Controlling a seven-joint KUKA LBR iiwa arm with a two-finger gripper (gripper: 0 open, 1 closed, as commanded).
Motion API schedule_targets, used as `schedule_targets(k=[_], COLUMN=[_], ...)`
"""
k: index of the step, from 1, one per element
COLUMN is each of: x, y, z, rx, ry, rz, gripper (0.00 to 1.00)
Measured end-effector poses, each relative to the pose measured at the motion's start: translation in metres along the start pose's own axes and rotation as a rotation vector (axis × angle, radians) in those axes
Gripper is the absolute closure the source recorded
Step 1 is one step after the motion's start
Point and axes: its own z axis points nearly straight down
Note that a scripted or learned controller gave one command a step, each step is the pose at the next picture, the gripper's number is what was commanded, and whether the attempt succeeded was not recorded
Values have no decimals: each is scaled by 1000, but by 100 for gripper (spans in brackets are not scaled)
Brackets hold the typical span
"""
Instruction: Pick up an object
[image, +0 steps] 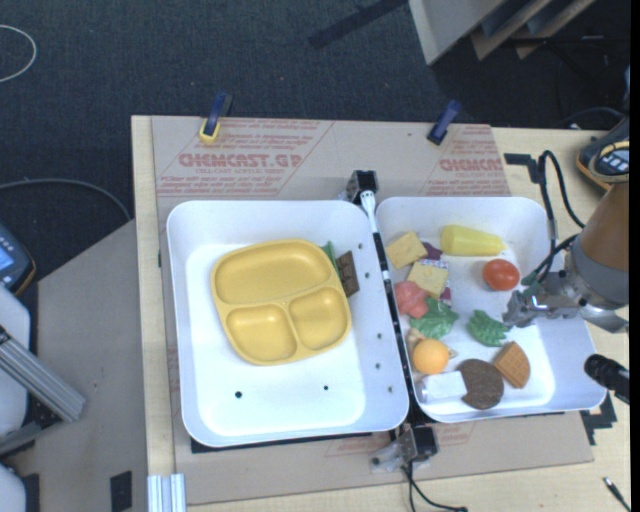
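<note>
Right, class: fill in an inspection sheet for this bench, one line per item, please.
Surface: bench bearing left bin and right bin.
Job's things: toy foods in right bin, including yellow corn, tomato, orange, brown cookie.
Clutter: yellow divided plate in left bin.
Grippers: hand low over right bin, beside green leafy piece; nothing visibly held.
Cables: black cable near arm.
Surroundings: dark floor.

Printed in red on the brown board (300, 150) under the bins, well up and left of the gripper (522, 308): "CHEMCAST GP", repeated, partly cut off, nearer.
</note>
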Motion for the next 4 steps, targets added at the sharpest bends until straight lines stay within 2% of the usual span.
schedule_targets(k=[1,2,3,4], x=[6,6,44,82], y=[-3,-2,34,70], z=[-47,-78,-67,-80], rx=[0,0,2,0], ry=[0,0,2,2], rz=[0,0,-4,-4], gripper=[100,100,100,100])
